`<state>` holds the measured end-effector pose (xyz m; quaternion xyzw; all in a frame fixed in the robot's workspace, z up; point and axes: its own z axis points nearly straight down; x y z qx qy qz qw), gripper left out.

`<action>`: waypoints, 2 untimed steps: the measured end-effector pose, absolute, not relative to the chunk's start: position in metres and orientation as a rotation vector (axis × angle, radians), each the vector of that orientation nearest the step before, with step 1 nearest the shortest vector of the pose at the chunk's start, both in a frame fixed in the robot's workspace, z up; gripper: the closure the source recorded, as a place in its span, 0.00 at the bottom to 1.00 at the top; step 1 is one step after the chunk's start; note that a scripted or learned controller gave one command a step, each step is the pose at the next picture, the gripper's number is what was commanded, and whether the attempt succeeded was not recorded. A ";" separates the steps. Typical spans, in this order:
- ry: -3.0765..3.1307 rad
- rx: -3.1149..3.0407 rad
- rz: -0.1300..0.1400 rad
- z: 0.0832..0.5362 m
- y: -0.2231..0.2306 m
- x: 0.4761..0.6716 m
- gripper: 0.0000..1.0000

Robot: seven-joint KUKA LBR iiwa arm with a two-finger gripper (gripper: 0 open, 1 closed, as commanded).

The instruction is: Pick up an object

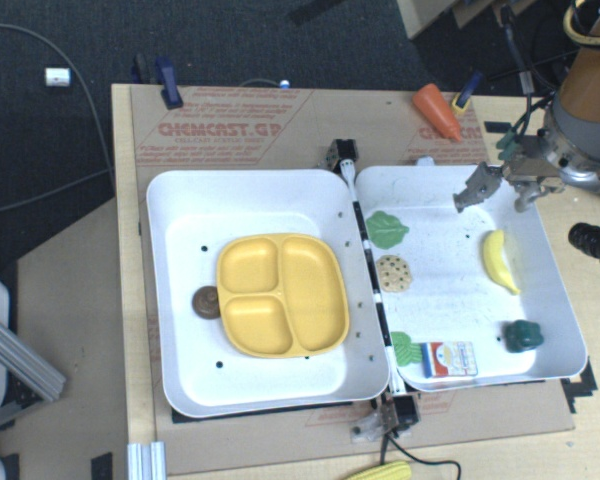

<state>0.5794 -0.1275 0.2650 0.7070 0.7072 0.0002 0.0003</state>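
Nearest cam, milk carton (448, 359) & dark green toy (524, 336) sit at right bin's (430, 183) near edge w/ banana (499, 260) just beyond, while claw (497, 188), open & empty, hangs over far end—risk: closes on nothing or clips bin wall.

The two bins (170, 208) look like smooth, shiny white plastic. In the left one, the yellow tray (281, 295) is smooth plastic with a soft shine. The bench (230, 123) behind the bins looks like flat brown cardboard, dull, with red print. In the right bin, the banana (498, 260) looks like glossy plastic, and the small carton (449, 359) near the front wall looks like printed paper. The gripper (497, 190) above the right bin is grey metal.
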 end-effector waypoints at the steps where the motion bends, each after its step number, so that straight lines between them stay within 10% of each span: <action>1: 2.218 2.221 -0.001 0.226 -0.193 0.613 0.00; 2: 2.219 2.221 -0.001 0.166 -0.220 0.642 0.00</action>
